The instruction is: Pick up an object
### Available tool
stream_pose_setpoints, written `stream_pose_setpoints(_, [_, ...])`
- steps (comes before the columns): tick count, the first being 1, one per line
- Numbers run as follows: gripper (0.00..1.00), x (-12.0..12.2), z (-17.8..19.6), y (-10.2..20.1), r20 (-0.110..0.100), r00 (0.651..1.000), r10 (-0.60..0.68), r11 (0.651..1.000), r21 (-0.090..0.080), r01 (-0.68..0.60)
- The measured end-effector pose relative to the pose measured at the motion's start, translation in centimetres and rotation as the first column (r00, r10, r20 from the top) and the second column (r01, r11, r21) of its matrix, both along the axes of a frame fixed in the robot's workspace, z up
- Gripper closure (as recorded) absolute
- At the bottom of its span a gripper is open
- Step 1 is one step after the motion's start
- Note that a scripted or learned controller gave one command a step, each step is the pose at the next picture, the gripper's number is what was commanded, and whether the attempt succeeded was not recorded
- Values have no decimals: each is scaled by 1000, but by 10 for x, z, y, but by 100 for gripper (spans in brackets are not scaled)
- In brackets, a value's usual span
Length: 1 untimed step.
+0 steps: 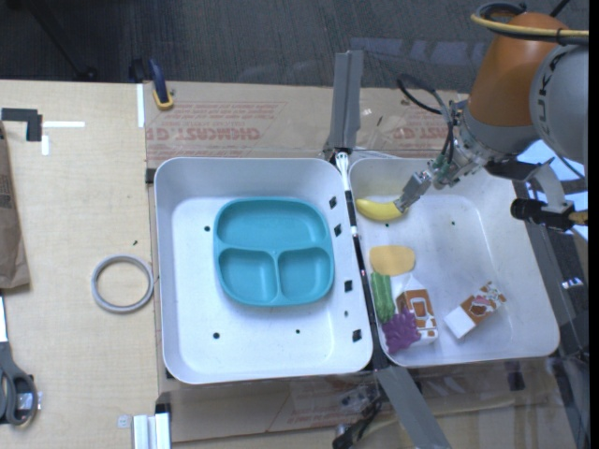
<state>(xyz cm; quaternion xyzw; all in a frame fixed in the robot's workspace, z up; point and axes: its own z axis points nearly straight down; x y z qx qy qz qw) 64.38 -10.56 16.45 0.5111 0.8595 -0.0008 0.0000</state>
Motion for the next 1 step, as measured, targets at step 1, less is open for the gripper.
stream_pose_setpoints(1, [0, 16, 36, 30, 4, 973, 232, 973, -1, -232])
